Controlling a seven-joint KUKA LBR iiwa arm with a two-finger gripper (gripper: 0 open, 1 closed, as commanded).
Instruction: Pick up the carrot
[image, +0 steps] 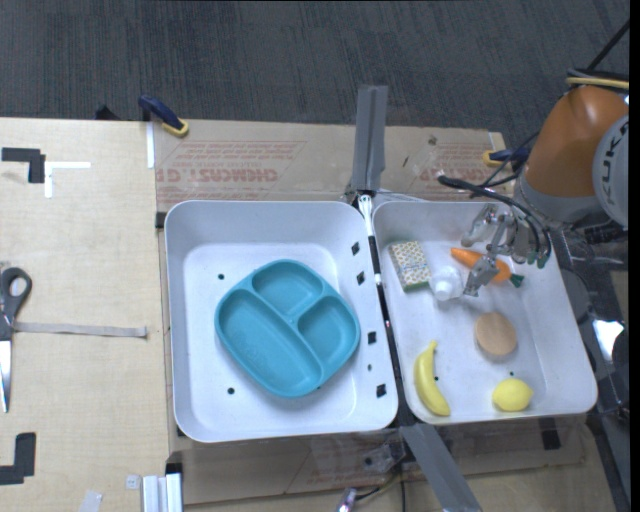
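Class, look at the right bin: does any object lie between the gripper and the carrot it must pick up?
Nothing visible does. The gripper is right over the carrot in the right bin. A white ball lies just beside them, close to the fingers, and a small sponge lies farther left; neither is in between.

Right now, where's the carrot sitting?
The carrot lies in the upper part of the right bin, under the gripper, just right of the white ball and the patterned sponge.

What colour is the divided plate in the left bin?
The plate is teal blue, seen clearly in the camera view.
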